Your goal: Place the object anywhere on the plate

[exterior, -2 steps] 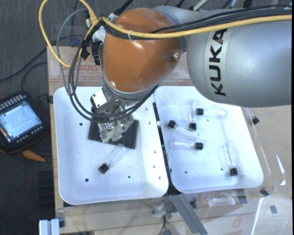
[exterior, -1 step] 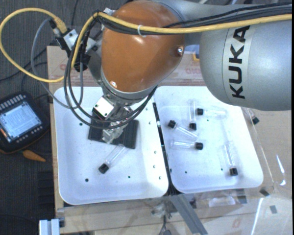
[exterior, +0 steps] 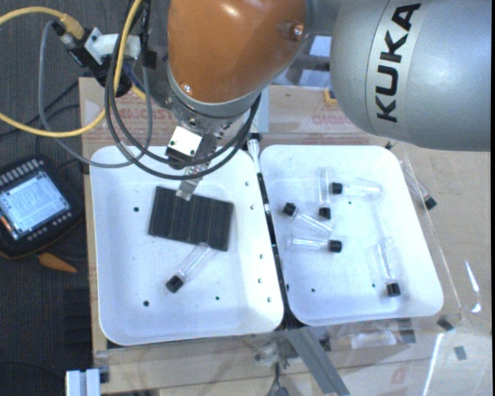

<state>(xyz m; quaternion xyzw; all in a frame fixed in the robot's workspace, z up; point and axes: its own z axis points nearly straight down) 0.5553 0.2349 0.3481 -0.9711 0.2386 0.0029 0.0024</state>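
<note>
left bin (exterior: pixel 115 304): one dark ribbed plate (exterior: pixel 190 219), one vial (exterior: pixel 187 268) (black cap) touching the plate's near edge. right bin (exterior: pixel 412 291): five vials. gripper (exterior: pixel 187 186) above the plate's far edge; grasp state cannot be determined.

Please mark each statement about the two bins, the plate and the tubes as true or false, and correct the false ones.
1. The dark ribbed rectangular plate lies in the left white bin. True.
2. A clear plastic tube with a black cap lies wholly on that plate. False: it lies mostly on the bin floor, its open end at the plate's near edge.
3. The right white bin holds several capped clear tubes. True.
4. The plate is in the right bin. False: left bin.
5. The arm's orange band is above the left bin. True.
</note>
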